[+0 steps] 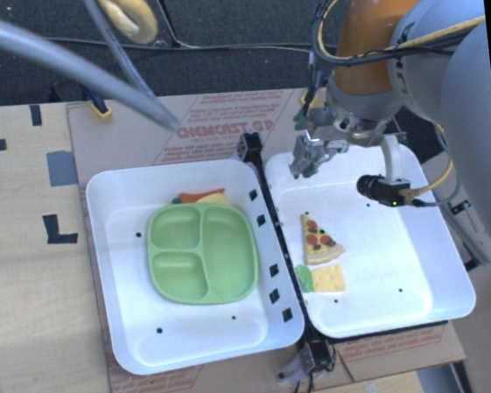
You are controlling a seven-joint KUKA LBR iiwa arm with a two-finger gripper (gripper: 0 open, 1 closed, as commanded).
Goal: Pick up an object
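Pizza slice (318, 237) (flat, triangular) lies in right bin (415, 295); pincer (310, 159) state unclear

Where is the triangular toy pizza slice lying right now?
The triangular toy pizza slice lies in the right white bin, near its left wall, just above a yellow cheese-like square.

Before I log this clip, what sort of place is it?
Probably a robot lab grasping bench, not a kitchen: two white bins on cardboard, toy food like a pizza slice and a green divided plate, and the arm's pincer above the right bin.
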